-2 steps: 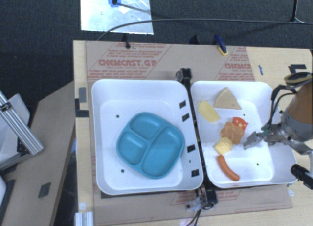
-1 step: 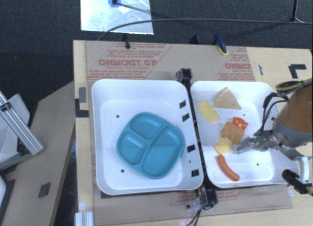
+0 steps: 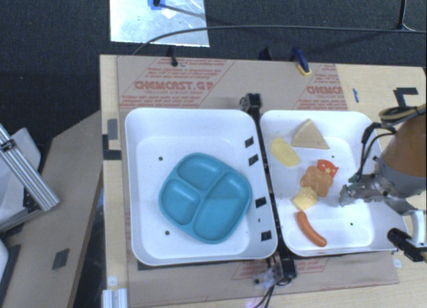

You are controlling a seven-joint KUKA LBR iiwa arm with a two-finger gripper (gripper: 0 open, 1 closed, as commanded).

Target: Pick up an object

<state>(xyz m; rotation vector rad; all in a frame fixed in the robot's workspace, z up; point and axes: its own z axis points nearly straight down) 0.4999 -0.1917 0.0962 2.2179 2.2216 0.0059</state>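
Red "CHEMCAST" lettering is printed on the bench's brown sheet behind the left bin. Right of that bin, the gripper, its state impossible to tell, sits beside the orange food piece.

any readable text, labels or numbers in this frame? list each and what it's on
"CHEMCAST.G P" in red, printed on the brown sheet under the bins, above the left bin.
A second red print of the same kind on that sheet above the right bin: slanted and cut short, too blurred to read.
Nothing legible on the blue plate, the food pieces or the arm.
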